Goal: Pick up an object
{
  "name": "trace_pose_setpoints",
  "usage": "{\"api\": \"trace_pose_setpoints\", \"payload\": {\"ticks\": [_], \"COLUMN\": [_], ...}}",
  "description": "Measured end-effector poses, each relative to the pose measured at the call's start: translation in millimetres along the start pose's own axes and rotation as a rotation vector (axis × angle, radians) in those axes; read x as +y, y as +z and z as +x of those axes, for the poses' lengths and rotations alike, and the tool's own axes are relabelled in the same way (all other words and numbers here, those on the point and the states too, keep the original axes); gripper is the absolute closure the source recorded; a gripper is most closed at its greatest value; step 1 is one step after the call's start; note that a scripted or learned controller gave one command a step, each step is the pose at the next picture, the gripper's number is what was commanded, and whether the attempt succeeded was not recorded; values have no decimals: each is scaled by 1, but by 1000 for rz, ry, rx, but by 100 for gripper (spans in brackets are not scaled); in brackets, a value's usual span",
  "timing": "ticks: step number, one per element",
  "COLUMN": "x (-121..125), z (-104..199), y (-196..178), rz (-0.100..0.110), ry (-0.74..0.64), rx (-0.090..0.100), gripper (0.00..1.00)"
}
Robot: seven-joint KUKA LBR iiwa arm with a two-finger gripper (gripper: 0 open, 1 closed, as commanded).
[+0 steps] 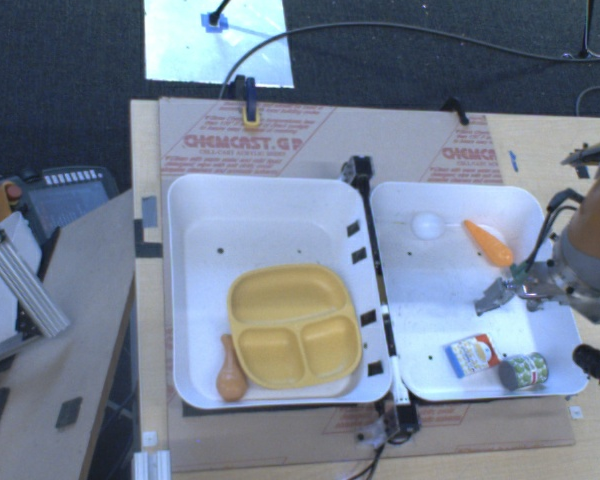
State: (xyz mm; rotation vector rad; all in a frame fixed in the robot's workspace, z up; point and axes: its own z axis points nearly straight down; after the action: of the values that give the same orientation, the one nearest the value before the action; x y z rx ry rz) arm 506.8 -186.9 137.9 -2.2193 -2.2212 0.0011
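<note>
Carrot point(489, 244): orange, lying slanted in the upper right part of the right bin point(435, 313), just up and left of the gripper, not between the fingers.
White ball point(427, 226): near the top of the right bin, left of the carrot, a little apart from it.
Small box point(472, 355): red, white and blue, low in the right bin, below the gripper and apart from it.
Can point(523, 371): green label, lying on its side, touching or just beside the small box, at the lower right of the bin.
Gripper point(492, 300): at the right of the frame, over the right bin's floor, pointing left; fingers spread a little, pinching nothing.
Arm point(592, 238): grey with orange, coming in from the right edge.
Yellow tray point(292, 323): three parts, low in the left bin point(205, 268).
Wooden pear shape point(230, 370): tan, just left of the yellow tray, lower left of the left bin.
</note>
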Motion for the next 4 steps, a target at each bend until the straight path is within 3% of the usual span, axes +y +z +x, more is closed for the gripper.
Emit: {"api": "trace_pose_setpoints", "payload": {"ticks": [1,2,4], "x": [0,2,11], "z": [1,0,10], "y": [52,39,-71], "rz": [1,-5,-9], "ry": [0,0,-4], "rx": [1,-2,-3], "gripper": [0,100,100]}}
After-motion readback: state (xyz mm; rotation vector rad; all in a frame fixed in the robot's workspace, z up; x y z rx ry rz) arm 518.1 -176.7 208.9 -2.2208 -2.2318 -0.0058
